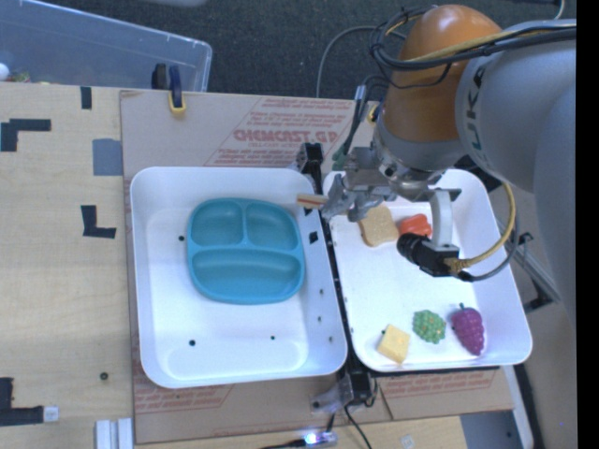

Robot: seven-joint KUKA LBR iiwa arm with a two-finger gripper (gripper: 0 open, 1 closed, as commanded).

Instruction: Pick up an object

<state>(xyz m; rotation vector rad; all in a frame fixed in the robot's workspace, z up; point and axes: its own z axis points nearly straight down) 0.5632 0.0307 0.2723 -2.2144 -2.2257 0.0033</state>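
My gripper [348, 202] hangs low over the upper left corner of the right bin [505, 279], close to the wall between the two bins. Just right of it and partly under the wrist lies a tan slice of bread [378, 226]; I cannot make out whether the two touch. An orange piece [415, 224] sits beside the bread, half hidden by the gripper's black cable fitting. Near the bin's front lie a yellow cheese wedge [395, 343], a green broccoli floret [430, 325] and a purple bunch of grapes [469, 329].
The left bin [154, 251] holds a blue divided plate [246, 250]. The grey arm with its orange band [440, 73] covers the right bin's far side. A clear plastic panel [103, 50] stands at the back left, beyond the cardboard sheet.
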